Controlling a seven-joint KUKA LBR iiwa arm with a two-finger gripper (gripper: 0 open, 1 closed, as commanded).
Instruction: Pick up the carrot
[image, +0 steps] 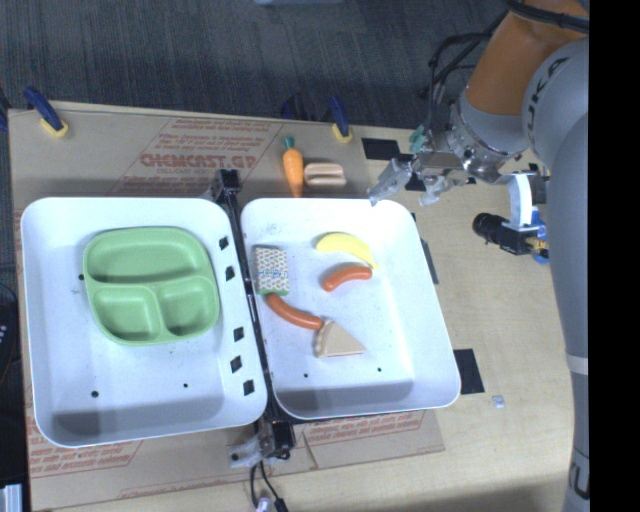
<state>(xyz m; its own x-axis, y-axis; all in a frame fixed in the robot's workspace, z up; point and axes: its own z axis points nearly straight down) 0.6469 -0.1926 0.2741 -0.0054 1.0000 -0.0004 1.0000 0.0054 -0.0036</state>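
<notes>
The carrot (292, 170), orange with a green top, lies on the cardboard just behind the right bin's (430, 330) back rim, outside both bins. My gripper (408, 187) hovers over that bin's back right corner, roughly a hand's width to the right of the carrot. Its fingers (385, 184) are open with nothing between them.
A small bun-like toy (324, 176) lies right beside the carrot. In the right bin are a banana (343, 246), two sausages (346, 276) (295, 313), a wedge slice (338, 344) and a patterned block (270, 268). The left bin holds a green divided tray (150, 282).
</notes>
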